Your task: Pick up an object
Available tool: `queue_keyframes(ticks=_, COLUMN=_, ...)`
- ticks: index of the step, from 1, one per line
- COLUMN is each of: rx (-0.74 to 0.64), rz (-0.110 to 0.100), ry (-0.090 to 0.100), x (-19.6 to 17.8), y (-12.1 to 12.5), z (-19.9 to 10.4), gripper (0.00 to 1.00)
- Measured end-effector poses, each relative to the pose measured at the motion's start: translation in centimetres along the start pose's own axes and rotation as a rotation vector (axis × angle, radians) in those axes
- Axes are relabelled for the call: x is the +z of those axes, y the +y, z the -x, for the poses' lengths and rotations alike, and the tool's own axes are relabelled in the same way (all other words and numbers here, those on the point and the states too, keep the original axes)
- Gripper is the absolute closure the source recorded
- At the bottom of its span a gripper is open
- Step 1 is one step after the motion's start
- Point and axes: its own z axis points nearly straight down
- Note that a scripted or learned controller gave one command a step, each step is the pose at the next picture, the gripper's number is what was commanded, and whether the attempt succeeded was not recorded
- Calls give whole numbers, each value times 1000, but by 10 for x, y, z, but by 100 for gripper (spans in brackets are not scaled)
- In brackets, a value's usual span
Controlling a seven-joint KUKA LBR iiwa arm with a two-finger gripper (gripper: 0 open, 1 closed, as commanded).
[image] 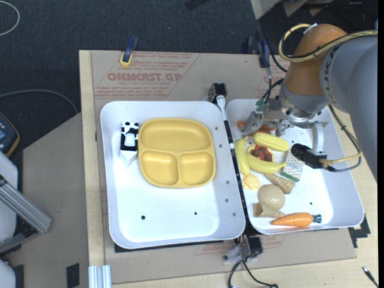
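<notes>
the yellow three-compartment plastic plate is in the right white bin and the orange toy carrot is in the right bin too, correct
Not quite. The camera view shows the yellow three-compartment plastic plate lying in the left white bin, not the right one. The orange toy carrot is indeed in the right white bin.

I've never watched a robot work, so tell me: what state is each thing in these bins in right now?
Yellow plate: lying flat in the left bin, compartments bare.
Carrot: lying on its side in the right bin.
Banana: lying among the piled toy food.
Gripper: low over that pile.
</notes>
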Motion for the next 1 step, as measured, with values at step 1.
queue_keyframes(ticks=1, rx=1, rz=2, ry=-1, x=22, y=0, z=-1, gripper=0)
